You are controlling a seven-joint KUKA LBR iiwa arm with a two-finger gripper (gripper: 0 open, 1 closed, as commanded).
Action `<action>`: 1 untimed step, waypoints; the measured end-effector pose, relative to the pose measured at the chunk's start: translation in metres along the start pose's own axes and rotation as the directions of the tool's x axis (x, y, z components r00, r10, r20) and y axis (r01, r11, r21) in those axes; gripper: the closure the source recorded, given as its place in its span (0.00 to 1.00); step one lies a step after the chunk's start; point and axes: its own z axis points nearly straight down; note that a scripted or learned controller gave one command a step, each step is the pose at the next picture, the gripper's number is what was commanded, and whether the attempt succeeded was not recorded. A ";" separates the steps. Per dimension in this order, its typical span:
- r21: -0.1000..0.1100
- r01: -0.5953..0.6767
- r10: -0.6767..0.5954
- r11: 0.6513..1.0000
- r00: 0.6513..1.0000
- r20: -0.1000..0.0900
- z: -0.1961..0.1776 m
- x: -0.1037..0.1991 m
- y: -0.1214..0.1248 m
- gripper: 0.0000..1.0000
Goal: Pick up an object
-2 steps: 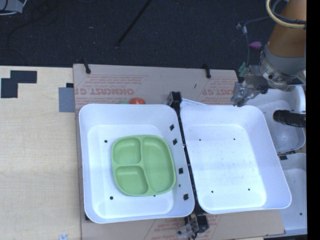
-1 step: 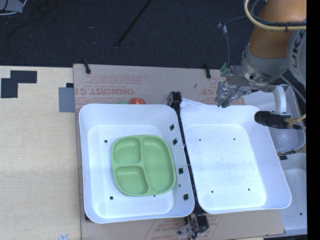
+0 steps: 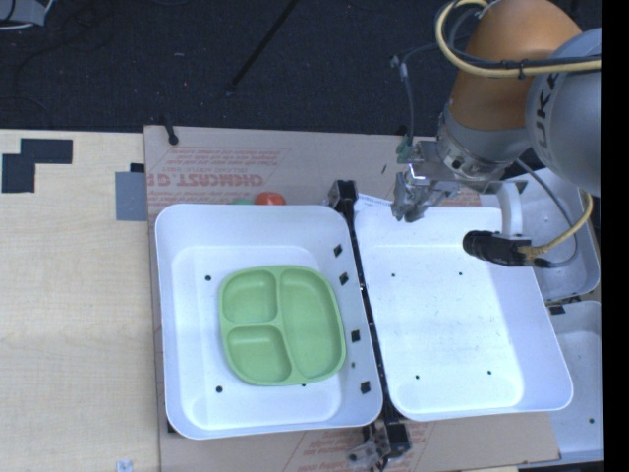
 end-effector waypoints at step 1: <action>0.000 0.000 0.000 1.000 1.000 0.000 0.011 0.061 -0.001 1.00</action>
